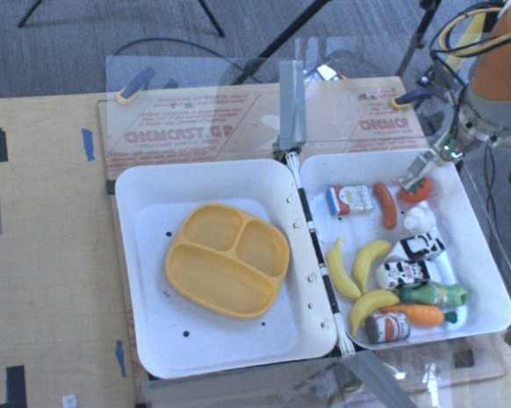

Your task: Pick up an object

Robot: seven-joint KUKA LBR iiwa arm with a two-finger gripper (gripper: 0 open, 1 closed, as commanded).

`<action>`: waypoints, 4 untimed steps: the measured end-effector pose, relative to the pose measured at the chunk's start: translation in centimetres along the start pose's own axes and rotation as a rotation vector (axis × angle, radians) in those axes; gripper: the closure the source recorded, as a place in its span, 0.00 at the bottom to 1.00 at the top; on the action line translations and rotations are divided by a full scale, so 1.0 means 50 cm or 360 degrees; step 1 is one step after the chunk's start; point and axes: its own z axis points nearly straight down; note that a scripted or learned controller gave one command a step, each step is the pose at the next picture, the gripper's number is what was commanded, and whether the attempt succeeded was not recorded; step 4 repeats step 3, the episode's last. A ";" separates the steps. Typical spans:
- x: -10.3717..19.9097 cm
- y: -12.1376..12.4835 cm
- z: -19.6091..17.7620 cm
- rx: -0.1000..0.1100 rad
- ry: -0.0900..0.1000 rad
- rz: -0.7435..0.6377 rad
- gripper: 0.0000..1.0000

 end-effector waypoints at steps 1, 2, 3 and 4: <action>0.055 -0.044 0.098 -0.0018 -0.0019 -0.0354 0.00; 0.055 -0.041 0.079 -0.0024 -0.0024 -0.0353 1.00; 0.167 0.005 -0.185 -0.0002 0.0000 -0.0684 1.00; 0.167 0.005 -0.185 -0.0002 0.0000 -0.0684 1.00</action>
